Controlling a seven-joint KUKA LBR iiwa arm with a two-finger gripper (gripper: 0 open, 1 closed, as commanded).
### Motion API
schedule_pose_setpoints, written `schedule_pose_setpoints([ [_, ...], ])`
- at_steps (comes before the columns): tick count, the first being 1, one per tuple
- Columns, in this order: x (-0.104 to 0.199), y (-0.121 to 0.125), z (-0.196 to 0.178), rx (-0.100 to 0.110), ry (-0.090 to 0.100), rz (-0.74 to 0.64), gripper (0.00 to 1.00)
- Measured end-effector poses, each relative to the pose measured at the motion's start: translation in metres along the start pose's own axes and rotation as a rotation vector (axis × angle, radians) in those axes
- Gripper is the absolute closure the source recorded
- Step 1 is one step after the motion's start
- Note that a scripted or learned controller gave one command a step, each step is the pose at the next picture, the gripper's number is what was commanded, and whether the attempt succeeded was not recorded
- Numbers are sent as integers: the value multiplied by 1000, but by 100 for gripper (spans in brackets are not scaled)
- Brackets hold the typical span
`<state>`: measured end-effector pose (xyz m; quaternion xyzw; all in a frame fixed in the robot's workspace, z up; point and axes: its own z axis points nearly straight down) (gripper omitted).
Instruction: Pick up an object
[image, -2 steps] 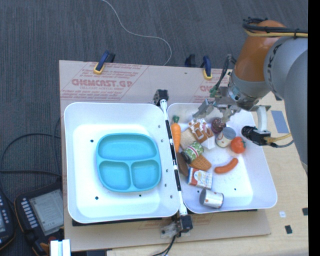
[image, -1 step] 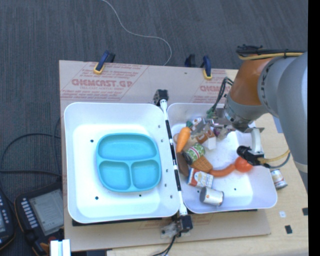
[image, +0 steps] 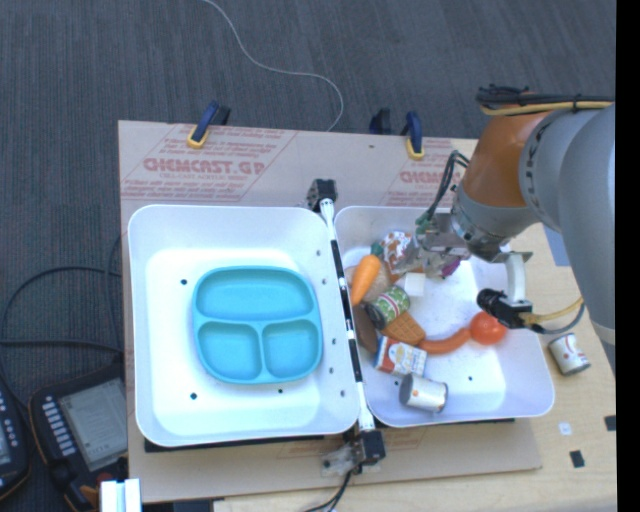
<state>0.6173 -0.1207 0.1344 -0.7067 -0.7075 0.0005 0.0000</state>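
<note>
My gripper reaches down into the back of the right bin, under the orange band of the arm. Just left of it lies a crinkled foil packet, and a small white block sits just in front of it. Further left and nearer the front are a carrot, a green-labelled can, an orange waffle-patterned piece, a red and white carton and a silver can. A red tomato joins a long orange piece at the right.
The left bin bears a blue divided plate. A black divider rail runs between the bins. A small can lies on the board outside the right bin. Blue clamps hold the board's back edge.
</note>
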Motion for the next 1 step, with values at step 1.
schedule_pose_setpoints([
  [1, 65, -45, -50, 1, 1, -1, 100],
])
